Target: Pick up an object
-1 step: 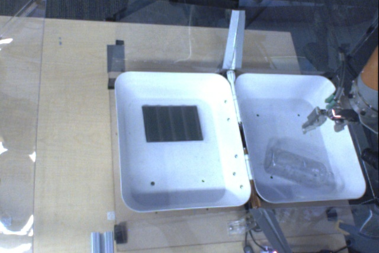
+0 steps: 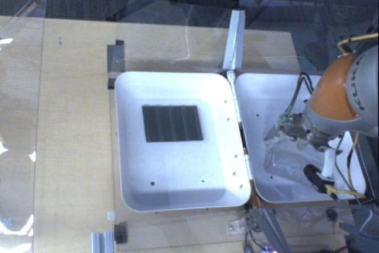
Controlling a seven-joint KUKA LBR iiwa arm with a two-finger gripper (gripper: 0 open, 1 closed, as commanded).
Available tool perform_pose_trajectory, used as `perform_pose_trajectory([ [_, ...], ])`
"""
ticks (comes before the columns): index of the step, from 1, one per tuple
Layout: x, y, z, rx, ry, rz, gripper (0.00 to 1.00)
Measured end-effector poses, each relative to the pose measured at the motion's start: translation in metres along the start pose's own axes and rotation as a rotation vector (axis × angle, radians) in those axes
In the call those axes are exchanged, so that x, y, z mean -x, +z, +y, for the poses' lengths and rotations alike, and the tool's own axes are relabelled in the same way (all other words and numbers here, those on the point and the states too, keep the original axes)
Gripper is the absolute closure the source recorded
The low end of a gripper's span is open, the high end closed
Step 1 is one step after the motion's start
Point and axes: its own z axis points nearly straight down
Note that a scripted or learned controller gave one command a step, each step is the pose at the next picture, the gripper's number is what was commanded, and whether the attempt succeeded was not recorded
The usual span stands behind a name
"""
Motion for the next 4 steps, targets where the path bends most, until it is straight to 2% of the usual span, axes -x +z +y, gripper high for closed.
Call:
perform_pose_trajectory([
  [1, 0.039, -0.106, 0.037, -0.007, 0.044, -0.002, 0.0],
  [2, 0.005, -0.002, -0.032, -0.002, -0.094, 0.0, 0.0],
  [3, -0.006, 0.0, 0.026, 0.004, -0.134, -0.001, 0.0],
  [4, -0.023, 0.002, 0.08, -0.001, -0.208, 0.0, 0.0],
])
